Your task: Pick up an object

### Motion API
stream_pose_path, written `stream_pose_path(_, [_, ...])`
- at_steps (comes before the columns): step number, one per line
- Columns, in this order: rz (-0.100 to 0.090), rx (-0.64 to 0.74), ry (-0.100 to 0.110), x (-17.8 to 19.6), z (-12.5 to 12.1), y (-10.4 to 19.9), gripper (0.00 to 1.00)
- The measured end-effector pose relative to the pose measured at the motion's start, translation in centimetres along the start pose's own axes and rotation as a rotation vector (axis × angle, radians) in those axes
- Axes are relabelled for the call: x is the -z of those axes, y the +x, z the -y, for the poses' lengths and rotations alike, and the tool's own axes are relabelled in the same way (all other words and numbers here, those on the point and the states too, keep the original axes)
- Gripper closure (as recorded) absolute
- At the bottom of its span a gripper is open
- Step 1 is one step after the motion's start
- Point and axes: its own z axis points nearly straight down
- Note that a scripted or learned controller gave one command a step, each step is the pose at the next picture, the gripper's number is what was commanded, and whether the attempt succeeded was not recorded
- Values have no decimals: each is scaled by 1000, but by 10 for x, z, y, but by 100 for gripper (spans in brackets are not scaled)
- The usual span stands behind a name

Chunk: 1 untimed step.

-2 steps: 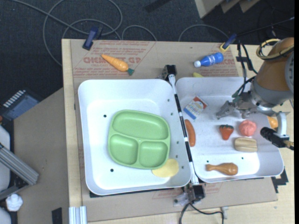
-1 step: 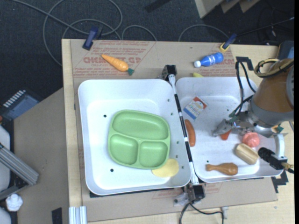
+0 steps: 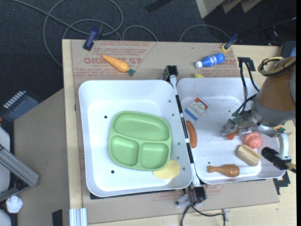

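Observation:
My gripper (image 3: 234, 128) is low in the right bin (image 3: 211, 91), at its right-middle, hanging from the orange-banded wrist (image 3: 277, 95). A small red piece (image 3: 230, 136) lies just under its tip; contact is unclear. To its right, a pink-red round toy (image 3: 252, 140) rests beside a tan bread roll (image 3: 248, 155). A brown drumstick (image 3: 224, 170) lies near the front wall. A white, blue and red packet (image 3: 196, 108) sits at the bin's upper left. An orange sausage (image 3: 191, 133) lies along the left wall.
The left bin (image 3: 94, 102) bears a green divided plate (image 3: 139, 140) and a pale yellow piece (image 3: 167, 170) at its front right. On the bench behind the bins lie a carrot (image 3: 117, 63), a blue bottle (image 3: 210, 60) and a blue clip (image 3: 92, 37).

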Motion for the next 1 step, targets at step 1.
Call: stream_pose_path(1, [0,3,0,122,27,79,100])
